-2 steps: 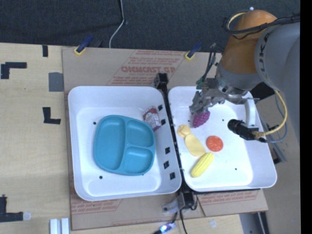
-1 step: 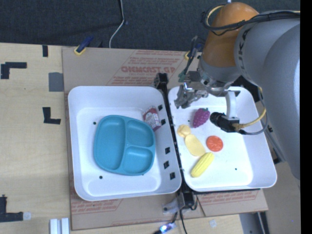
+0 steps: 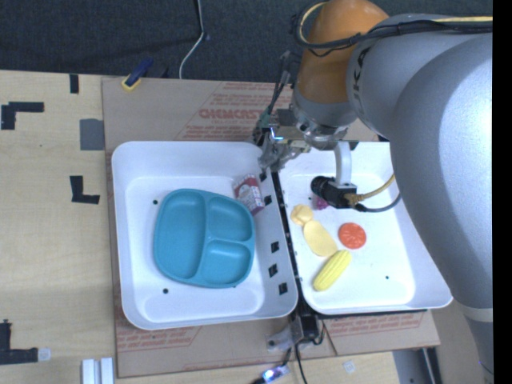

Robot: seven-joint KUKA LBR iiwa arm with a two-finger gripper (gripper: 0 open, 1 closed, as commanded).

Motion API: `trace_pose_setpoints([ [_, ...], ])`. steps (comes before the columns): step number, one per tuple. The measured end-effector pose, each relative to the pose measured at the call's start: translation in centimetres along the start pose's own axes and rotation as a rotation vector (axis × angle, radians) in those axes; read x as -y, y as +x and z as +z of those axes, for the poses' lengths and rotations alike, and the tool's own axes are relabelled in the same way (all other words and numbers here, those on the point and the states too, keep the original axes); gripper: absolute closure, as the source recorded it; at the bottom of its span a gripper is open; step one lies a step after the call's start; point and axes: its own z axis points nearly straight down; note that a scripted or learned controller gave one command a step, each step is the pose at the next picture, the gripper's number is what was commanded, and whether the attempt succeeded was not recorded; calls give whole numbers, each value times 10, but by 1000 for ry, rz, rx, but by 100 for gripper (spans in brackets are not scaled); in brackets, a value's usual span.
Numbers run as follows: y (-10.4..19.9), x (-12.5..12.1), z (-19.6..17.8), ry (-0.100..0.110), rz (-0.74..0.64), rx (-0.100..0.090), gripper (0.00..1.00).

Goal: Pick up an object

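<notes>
My gripper (image 3: pixel 270 152) hangs over the back of the divider between the two bins, under the orange wrist band. Just below it, in the left bin (image 3: pixel 128 166), a small red and white packet (image 3: pixel 250 192) lies beside the rim of a blue divided plate (image 3: pixel 204 237). The right bin (image 3: pixel 400 290) holds a small yellow piece (image 3: pixel 302 214), a pale yellow piece (image 3: pixel 320 239), a red tomato-like ball (image 3: pixel 352 235) and a yellow corn cob (image 3: pixel 331 270). A purple item (image 3: pixel 321 204) peeks out from under a black part of the arm.
The grey arm covers the back right of the right bin. A black fitting with a cable (image 3: pixel 334 192) hangs low over that bin. Cardboard (image 3: pixel 200 110) lies under both bins, and a cable (image 3: pixel 192 38) runs behind them.
</notes>
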Motion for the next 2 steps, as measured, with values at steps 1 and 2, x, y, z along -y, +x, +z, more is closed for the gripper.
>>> trace_pose_setpoints([
  [1,61,-14,2,0,-2,-1,100],
  [2,57,-14,1,1,2,1,0],
])
